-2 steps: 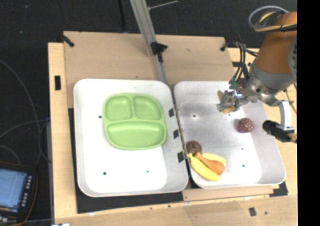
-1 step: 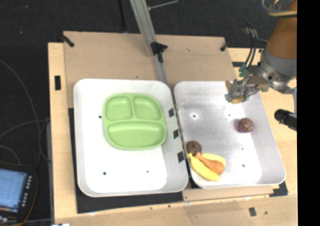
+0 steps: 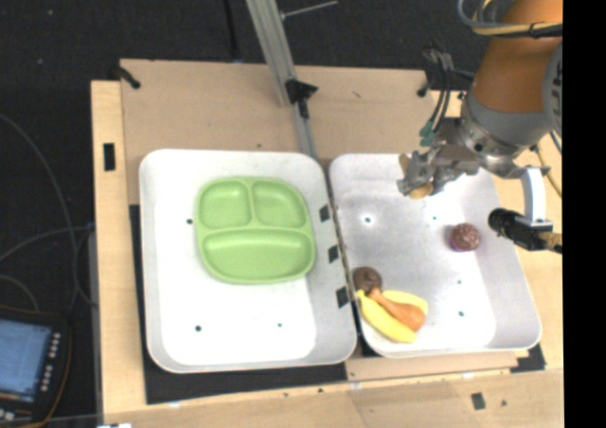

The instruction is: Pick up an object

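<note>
— Camera view from above, slanted: gripper (image 3: 418,186) hanging over the far edge of the right bin (image 3: 398,227), below the grey wrist and orange band of the arm (image 3: 516,66). Any object near it?

— Closest is the purple ball (image 3: 464,237), lying on the bin floor nearer the camera and to the right of the gripper, apart from it, not touching. Small, round, dull purple-brown, a little knobbly in look.

— And the rest?

— Well apart from the gripper, down at the near left corner of the same bin: a banana (image 3: 379,320), yellow and curved, with a carrot (image 3: 401,311), orange, laid across it and touching. Just beyond those, against the left wall, a small brown round piece (image 3: 366,278), touching or almost touching the carrot's thin end; hard to tell which.

— State of the fingers?

— Cannot tell. Too small and dark against the wrist to make out how far apart, and nothing seen between them.

— Left bin?

— Left bin (image 3: 170,322) side by side with the right one, walls meeting in the middle. Holds a green divided plate (image 3: 255,231), three compartments, set toward the far half and lying flat. Bare wooden bench (image 3: 379,95) all around.
</note>
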